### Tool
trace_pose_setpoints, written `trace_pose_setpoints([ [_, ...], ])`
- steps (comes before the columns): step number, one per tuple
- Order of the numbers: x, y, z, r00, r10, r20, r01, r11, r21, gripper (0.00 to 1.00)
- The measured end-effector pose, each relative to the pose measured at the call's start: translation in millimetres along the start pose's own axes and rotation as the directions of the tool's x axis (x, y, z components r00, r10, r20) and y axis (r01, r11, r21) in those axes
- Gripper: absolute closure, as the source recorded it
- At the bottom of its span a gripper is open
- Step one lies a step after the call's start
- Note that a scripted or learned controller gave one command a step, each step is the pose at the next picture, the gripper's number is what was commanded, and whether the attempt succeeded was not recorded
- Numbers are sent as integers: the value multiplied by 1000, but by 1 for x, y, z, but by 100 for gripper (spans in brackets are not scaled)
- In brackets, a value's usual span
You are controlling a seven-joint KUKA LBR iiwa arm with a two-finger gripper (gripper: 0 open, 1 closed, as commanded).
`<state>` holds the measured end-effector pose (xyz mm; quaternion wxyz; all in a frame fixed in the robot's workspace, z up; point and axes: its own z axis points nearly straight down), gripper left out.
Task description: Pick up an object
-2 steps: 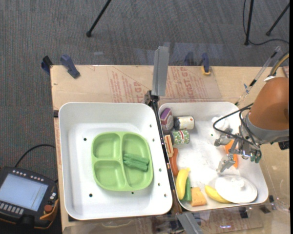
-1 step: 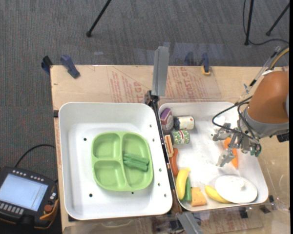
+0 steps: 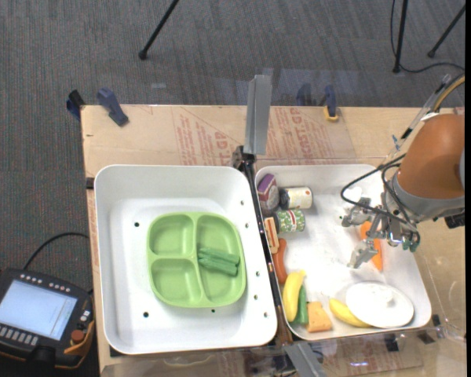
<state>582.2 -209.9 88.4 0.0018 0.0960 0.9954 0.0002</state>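
Where jaws spread, orange piece (image 3: 374, 246) between

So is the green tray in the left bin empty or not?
Not empty. The green tray holds a dark green piece lying across its right compartments; its left compartments look bare.

Grey carpet (image 3: 102, 30) is covering the floor around the bench; black tripod legs (image 3: 163, 18) are standing on it at the top; a teach pendant (image 3: 35, 314) is lying at lower left, its screen glowing pale.
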Motion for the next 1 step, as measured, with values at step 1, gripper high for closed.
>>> trace_pose_setpoints([
  [1,-10,1,1,1000,-25,0,25,1000,0,0],
])
